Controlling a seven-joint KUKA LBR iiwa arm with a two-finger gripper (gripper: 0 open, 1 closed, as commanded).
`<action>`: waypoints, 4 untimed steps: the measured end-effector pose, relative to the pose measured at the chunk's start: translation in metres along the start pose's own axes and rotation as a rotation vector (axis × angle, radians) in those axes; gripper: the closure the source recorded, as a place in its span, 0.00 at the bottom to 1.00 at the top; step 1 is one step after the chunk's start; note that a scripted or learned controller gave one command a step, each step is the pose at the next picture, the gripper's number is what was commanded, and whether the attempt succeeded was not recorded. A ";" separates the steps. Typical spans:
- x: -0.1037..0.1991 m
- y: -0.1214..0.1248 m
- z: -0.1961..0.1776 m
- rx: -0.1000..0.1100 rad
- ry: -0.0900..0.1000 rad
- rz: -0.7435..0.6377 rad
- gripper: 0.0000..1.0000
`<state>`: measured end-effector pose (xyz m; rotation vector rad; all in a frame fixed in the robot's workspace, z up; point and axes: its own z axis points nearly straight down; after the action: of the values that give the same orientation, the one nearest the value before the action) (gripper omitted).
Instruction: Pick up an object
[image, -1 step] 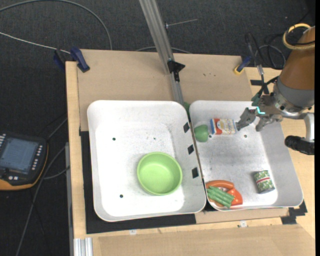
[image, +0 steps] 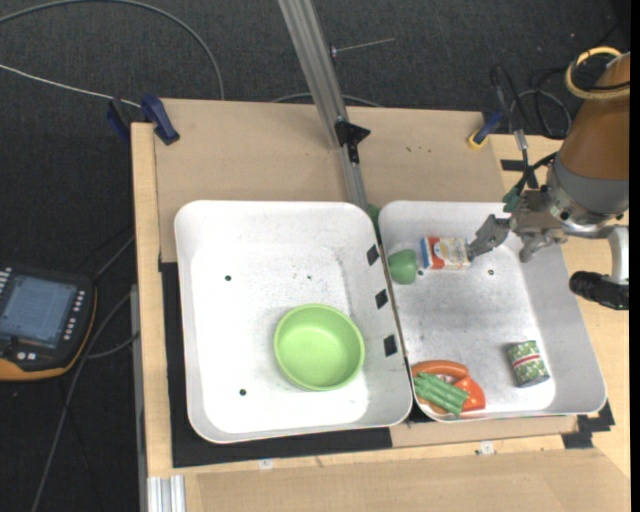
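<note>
The gripper (image: 506, 238) hangs over the far part of the right bin (image: 560, 330), its two fingers spread apart with nothing between them. One finger (image: 487, 238) reaches toward a small white carton with red and blue print (image: 441, 253), which lies just beside that fingertip on the side away from the arm; whether they touch is too fine to tell. Just past the carton, against the bin's inner wall, sits a green ball-like object (image: 402, 266). Nearer the camera from the gripper, well apart from it, a small green-and-white can (image: 526, 362) lies on the bin floor, and a plate of orange and green vegetables (image: 447, 388) sits in the bin's near corner. Farther off, across the divide, the left bin (image: 210, 250) holds a green bowl (image: 318, 346).

This looks like the approach stage: nothing is lifted yet. The carton seems the likeliest target. The next move probably calls for shifting toward it so the fingers straddle it, descending, closing, then lifting.
</note>
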<state>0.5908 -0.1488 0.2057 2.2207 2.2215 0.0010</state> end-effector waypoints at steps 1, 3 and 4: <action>-0.003 0.004 0.044 0.004 0.000 0.000 0.00; -0.010 0.004 0.111 0.002 0.000 0.000 0.00; -0.010 0.005 0.099 -0.001 0.000 0.000 1.00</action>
<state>0.5961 -0.1586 0.1065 2.2196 2.2212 0.0021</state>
